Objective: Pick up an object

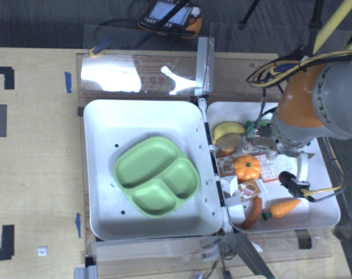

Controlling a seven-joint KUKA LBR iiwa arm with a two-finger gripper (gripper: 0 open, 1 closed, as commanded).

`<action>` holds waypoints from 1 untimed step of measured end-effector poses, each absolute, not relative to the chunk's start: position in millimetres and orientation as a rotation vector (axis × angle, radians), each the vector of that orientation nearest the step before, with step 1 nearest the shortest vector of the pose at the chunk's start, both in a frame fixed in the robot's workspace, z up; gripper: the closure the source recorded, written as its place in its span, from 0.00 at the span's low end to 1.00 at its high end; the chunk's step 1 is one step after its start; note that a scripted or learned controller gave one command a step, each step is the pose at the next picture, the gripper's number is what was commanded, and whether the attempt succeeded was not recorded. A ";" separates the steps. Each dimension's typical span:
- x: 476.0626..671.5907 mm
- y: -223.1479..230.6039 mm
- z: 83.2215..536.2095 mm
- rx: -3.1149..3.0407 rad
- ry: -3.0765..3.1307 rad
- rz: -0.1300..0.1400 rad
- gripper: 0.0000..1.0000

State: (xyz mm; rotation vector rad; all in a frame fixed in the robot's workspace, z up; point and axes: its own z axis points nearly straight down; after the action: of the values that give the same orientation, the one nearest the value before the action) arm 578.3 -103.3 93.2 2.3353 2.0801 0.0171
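In the right bin (330,214) lie several small objects. A yellow fruit (228,131) sits at the back left, with a small orange pumpkin (247,167) just in front of it. A carrot (286,207) and a brown sausage (253,211) lie near the front edge, and printed packets (245,189) lie flat between them. My gripper (262,142) hangs low over the back of this bin, between the yellow fruit and the pumpkin, close above both. The wrist body hides what is under it.
The left bin (100,127) holds a green divided plate (156,174). A black part with a yellow cable (292,183) hangs by the arm over the right bin. A metal divider (203,65) and clear sheet stand behind the bins.
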 end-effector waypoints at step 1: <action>580.4 -106.1 105.3 2.331 2.069 0.020 1.00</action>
State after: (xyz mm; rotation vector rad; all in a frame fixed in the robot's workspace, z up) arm 580.4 -106.1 105.3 2.3308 2.0691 0.0204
